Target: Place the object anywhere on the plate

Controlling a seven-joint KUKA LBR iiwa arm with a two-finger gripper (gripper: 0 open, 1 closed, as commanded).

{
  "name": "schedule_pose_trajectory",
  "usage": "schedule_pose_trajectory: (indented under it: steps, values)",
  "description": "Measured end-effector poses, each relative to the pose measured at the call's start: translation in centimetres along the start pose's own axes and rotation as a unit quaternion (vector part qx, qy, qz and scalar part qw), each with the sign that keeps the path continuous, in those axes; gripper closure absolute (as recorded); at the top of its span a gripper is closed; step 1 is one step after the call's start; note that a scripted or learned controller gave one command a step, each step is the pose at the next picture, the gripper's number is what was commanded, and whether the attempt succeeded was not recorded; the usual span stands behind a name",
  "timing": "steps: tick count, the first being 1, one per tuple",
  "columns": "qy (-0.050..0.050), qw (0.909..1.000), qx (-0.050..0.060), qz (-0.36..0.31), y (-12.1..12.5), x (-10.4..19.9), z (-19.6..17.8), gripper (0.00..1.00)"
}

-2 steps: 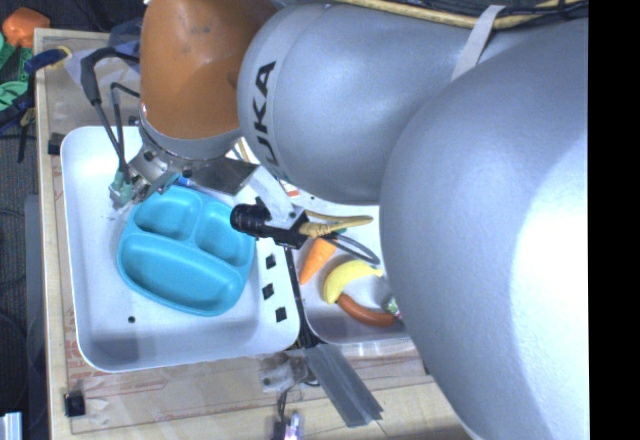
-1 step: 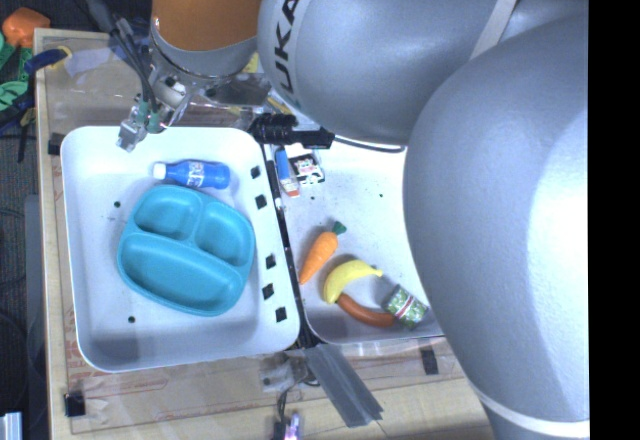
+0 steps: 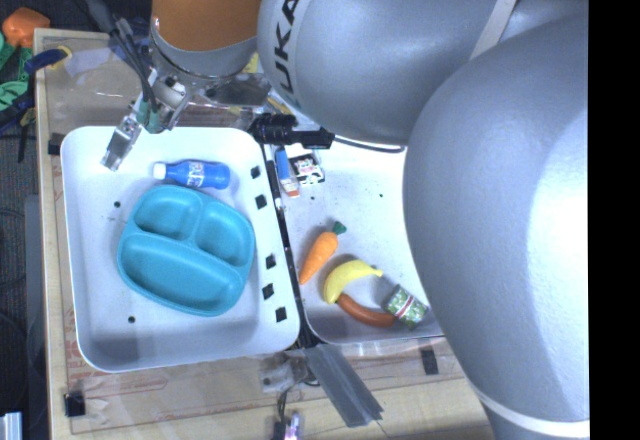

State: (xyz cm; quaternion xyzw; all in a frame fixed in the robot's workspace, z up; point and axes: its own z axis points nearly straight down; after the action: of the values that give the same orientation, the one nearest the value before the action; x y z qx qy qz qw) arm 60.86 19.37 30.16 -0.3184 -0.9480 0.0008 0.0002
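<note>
Camera view, read from the left: the gripper (image 3: 122,142) hangs over the far-left corner of the left bin (image 3: 85,258), nothing visibly between its fingers, though I cannot tell whether they are parted or closed. Just to its right the blue bottle (image 3: 191,173) lies on its side on the bin floor, right beside the far edge of the blue plate (image 3: 186,259) and not on it. By my judgement the pick has not yet been made, so the next move calls for lowering onto the bottle, while the carrot (image 3: 319,253), banana (image 3: 348,277) and a red-and-green toy (image 3: 383,309) lie in the right bin (image 3: 370,188).
</note>
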Motion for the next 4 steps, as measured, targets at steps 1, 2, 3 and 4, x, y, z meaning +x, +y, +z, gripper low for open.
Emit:
schedule_pose_trajectory:
  steps: [1, 2, 3, 4]
  values:
    - [0.001, 0.9773, 0.001, -0.212, -2.2, 5.0, 8.9, 0.0]
    - [0.002, 0.9769, 0.002, -0.214, -2.2, 5.0, 8.1, 1.0]
    - [0.002, 0.9291, 0.001, -0.37, -3.2, 8.4, 14.3, 1.0]
    - [-0.001, 0.8828, -0.001, -0.47, -3.1, 8.3, 10.5, 1.0]
